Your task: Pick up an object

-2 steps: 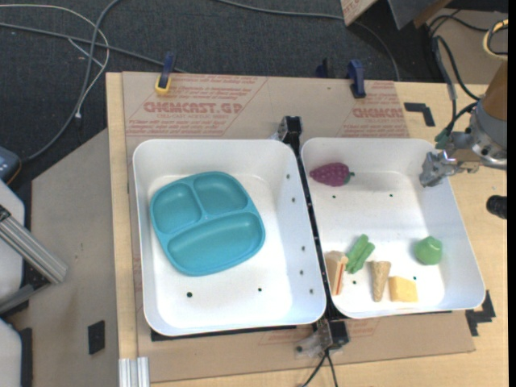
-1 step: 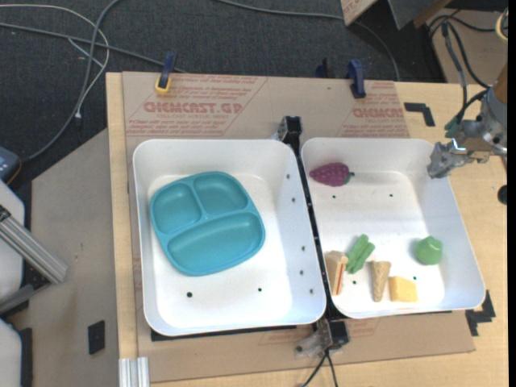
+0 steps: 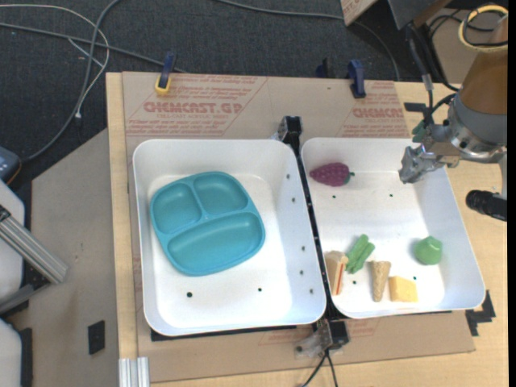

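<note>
The right bin (image 3: 451, 216) holds several toy foods. A purple bunch of grapes (image 3: 331, 174) lies near its back left. Along the front are a tan wedge with a red stripe (image 3: 335, 272), a green pod (image 3: 359, 252), a tan cone (image 3: 379, 280), a yellow block (image 3: 402, 289) and a green round piece (image 3: 429, 250). My gripper (image 3: 416, 166) hangs over the bin's back right corner, about a hand's width right of the grapes and apart from every object. Nothing shows in its grasp.
The left bin (image 3: 153, 289) carries a blue divided plate (image 3: 208, 222). A black divider (image 3: 302, 192) runs between the bins. Blue clamps (image 3: 167, 71) (image 3: 355, 79) grip the cardboard base at the back. Cables lie on the dark floor beyond.
</note>
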Motion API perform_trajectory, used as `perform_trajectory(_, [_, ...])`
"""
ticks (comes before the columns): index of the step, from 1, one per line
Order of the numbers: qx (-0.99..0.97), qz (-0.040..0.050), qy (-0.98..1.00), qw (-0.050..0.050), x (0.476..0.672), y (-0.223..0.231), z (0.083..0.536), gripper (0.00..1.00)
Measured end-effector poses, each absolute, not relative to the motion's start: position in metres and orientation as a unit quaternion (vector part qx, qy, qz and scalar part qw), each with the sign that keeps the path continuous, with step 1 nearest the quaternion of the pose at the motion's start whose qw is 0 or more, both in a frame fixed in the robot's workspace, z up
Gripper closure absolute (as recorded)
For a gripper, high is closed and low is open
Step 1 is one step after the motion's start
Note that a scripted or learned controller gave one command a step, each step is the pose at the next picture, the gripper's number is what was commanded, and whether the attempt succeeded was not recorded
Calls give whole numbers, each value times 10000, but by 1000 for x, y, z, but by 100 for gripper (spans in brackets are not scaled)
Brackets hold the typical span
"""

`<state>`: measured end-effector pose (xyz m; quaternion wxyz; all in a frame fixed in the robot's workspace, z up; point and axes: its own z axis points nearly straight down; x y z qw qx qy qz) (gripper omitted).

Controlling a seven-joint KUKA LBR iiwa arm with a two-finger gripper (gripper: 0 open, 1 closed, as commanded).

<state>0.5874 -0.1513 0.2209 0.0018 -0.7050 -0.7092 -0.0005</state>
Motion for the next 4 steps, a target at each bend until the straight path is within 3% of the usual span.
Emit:
perform_trajectory(2, [-7047, -5, -7095, 22, 566, -41, 218, 100])
perform_trajectory(4, [-7047, 0, -7095, 25, 525, 57, 238, 100])
